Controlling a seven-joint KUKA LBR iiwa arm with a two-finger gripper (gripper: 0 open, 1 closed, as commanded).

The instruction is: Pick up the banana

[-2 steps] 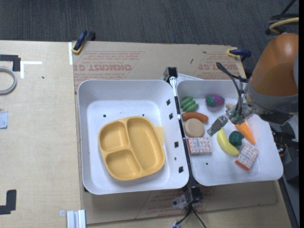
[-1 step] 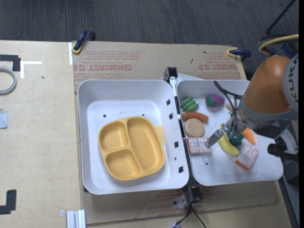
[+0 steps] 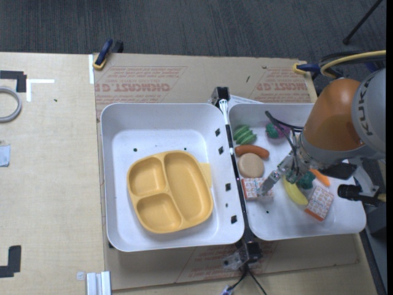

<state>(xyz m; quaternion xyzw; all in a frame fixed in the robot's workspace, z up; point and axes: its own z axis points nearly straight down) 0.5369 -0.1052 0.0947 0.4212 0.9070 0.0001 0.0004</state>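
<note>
The tool (image 3: 270, 186) looks spread wide, holding nothing. The small yellow plastic banana (image 3: 295, 193) lies just right of it, so I'd shift right before closing.

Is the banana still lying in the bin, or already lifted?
Lying in the right bin: the banana rests on its floor, just beside the hand.

Banana (image 3: 295, 193) yellow. Divided plate (image 3: 170, 191) mustard yellow. Both bins (image 3: 116, 183) white. Arm (image 3: 334, 118) orange-banded, grey. Hot dog (image 3: 252, 152) orange-red. Vegetable (image 3: 242, 134) green. Two small cartons (image 3: 320, 201) white, red-printed.
</note>
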